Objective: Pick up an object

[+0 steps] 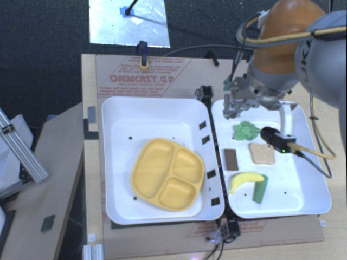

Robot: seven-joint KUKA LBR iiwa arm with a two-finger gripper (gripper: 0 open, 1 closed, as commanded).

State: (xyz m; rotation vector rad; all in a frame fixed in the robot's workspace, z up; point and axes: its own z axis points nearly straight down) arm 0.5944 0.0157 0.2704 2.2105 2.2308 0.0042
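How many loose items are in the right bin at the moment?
5: green leafy piece near the gripper, tan slice right of centre, brown block by the divider, banana and green stick at the front. The arm may hide more.

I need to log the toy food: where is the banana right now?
In the camera view, the banana lies in the right bin, near its front, touching the green block on its right, below the brown block.

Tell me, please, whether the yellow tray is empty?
Empty: all three compartments of the tray, in the left bin, show bare yellow.
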